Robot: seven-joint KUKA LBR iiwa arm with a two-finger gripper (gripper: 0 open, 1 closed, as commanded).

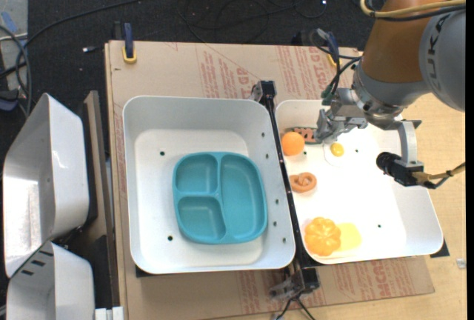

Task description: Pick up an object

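Camera view shows, nearest, a lumpy yellow-orange plastic pepper [323, 235] in the right white bin [415, 218]. Farther back lies a small brown ring-shaped pretzel toy [303, 181]. Beyond it sits a round orange ball [293, 144], just left of the gripper [326, 130]. I cannot tell how the gripper is set, or whether it has anything.
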